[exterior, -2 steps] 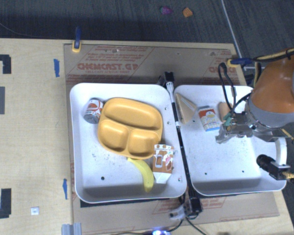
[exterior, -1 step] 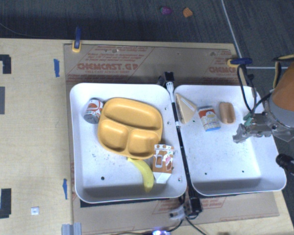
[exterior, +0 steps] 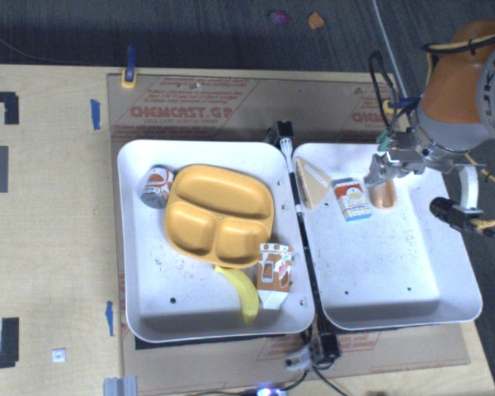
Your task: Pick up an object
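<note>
Directly beneath the end effector (exterior: 385, 174) stands a copper cup (exterior: 384, 194), seemingly clamped between its fingers, a small carton (exterior: 352, 200) just beside

Light wooden bench (exterior: 41, 246), cardboard sheet (exterior: 231, 106), 2 white bins (exterior: 140, 304) side by side

A small copper-brown cylindrical cup (exterior: 384, 193) stands upright in the right white bin (exterior: 396, 304), near its far edge, directly under the end effector (exterior: 385, 168). Just to its left lies a small white carton with a red and blue label (exterior: 352, 200), flat on the bin floor.
</note>
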